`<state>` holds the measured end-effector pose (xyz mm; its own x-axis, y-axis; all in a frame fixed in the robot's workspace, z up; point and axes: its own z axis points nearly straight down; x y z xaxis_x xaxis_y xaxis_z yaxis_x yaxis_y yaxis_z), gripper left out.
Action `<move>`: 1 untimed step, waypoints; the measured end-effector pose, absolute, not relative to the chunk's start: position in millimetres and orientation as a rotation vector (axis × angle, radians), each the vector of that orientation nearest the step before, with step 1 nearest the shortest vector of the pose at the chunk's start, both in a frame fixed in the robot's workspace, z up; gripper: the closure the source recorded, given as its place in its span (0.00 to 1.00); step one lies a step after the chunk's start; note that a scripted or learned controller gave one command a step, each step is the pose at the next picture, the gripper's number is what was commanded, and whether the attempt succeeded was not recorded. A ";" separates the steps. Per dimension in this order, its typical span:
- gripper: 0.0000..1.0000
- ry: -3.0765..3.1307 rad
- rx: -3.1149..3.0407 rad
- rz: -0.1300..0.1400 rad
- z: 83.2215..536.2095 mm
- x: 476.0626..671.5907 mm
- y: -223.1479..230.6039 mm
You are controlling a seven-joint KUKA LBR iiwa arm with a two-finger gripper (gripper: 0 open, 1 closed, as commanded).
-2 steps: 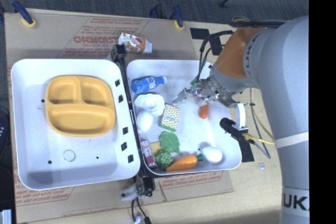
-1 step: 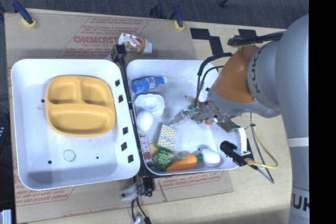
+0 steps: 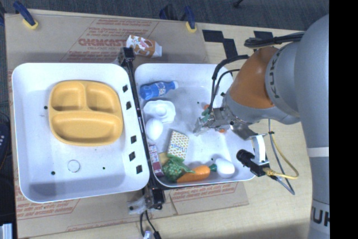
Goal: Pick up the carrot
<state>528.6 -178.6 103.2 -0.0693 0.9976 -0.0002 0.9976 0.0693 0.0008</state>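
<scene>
Carrot (image 3: 194, 173) between green leafy toy (image 3: 174, 165) and egg (image 3: 225, 168); tool (image 3: 208, 120) spread unclear.

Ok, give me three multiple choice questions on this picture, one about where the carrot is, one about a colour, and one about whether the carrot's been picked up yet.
1. Where does the carrot lie?
A. Near the front edge of the right bin, between the green leafy item and a white egg
B. On the yellow tray
C. On the cardboard outside both bins

2. What colour is the divided tray in the left bin?
A. Blue
B. Yellow
C. Red

3. What is the carrot's state?
A. Held between the fingers
B. Hanging over the left bin
C. Lying in the bin, apart from the gripper

Answers: 1 A, it lies by the front wall beside the greens and the egg. 2 B, the tray is plainly yellow. 3 C, the gripper sits further back over the bin's middle, with the carrot on the floor.
</scene>
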 end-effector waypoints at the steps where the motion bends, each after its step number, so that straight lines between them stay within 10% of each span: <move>1: 1.00 2.501 1.902 -0.002 214.6 539.0 -211.2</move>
<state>539.0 -211.2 214.6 -0.2670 0.9637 -0.0005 0.9637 0.2670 -0.0011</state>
